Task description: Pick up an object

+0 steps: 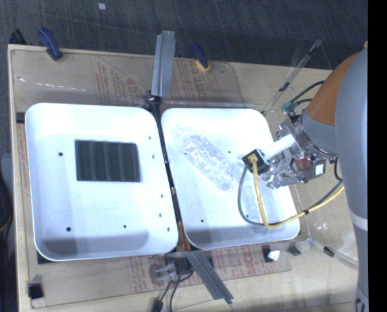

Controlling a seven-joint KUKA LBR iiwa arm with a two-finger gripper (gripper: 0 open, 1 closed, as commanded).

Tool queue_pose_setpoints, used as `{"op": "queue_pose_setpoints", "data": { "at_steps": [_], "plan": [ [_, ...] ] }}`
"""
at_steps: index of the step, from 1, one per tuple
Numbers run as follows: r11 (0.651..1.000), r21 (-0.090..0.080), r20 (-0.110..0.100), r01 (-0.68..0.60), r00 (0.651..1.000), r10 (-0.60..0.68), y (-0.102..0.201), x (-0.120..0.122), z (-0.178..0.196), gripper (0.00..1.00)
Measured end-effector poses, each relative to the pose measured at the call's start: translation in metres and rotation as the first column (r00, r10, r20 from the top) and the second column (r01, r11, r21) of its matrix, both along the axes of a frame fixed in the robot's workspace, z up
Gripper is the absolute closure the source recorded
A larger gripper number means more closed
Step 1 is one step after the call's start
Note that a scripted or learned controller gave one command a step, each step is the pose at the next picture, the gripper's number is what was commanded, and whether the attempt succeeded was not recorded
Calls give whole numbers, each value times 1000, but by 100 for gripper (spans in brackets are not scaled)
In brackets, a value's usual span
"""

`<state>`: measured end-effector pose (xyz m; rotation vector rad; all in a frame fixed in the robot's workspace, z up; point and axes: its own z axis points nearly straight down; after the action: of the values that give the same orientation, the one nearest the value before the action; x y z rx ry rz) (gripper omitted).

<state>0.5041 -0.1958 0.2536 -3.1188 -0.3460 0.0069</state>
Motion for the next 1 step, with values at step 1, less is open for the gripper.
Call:
{"op": "queue_pose_setpoints", "data": {
  "at_steps": [1],
  "plan": [
    [1000, 1, -1, -27, 1000, 27, 10, 11, -62, 100]
  ]
}}
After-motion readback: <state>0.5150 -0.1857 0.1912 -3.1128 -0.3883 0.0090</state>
